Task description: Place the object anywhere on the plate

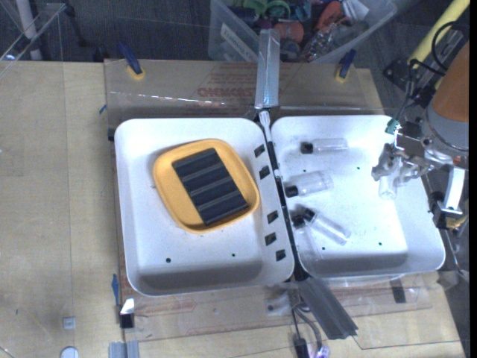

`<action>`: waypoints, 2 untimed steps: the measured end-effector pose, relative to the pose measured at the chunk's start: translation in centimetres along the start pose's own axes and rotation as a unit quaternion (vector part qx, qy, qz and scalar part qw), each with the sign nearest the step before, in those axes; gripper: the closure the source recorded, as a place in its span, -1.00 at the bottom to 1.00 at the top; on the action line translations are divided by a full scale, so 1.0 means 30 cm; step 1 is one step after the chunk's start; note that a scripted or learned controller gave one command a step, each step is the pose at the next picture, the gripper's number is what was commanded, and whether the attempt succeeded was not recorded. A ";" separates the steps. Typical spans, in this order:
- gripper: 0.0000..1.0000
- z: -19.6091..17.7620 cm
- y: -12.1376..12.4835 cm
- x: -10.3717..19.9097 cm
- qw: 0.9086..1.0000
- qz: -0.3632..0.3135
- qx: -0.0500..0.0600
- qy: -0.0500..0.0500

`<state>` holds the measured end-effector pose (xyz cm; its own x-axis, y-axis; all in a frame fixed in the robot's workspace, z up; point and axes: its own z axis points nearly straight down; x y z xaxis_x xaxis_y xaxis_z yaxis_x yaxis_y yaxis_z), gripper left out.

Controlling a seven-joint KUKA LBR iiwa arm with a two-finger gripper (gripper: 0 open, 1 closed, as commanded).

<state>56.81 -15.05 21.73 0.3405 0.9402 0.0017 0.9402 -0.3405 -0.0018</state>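
Note:
A yellow square plate [165, 176] lies in the left bin [138, 230]. A black ridged block [209, 186] rests flat on the plate's middle. Three clear vials with black caps lie in the right bin [373, 237]: one at the back [324, 146], one in the middle [307, 183], and one near the front [322, 225]. My gripper [395, 171] hangs over the right side of the right bin, well apart from the vials and far from the plate. A pale clear shape sits just below the gripper; I cannot make out what it is.
A raised divider [270, 200] with black tabs separates the two bins. Behind the bins stands a clear tub [298, 13] of colourful toys. The arm's body [451, 125] and cables crowd the right edge.

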 end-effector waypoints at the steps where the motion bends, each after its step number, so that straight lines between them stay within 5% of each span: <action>1: -1.00 0.000 0.000 0.000 1.000 0.000 0.000 0.000; 2: -1.00 0.054 0.058 -0.004 1.000 0.007 -0.001 0.000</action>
<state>58.39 -15.75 20.11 0.3542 0.9352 0.0011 0.9352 -0.3542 0.0000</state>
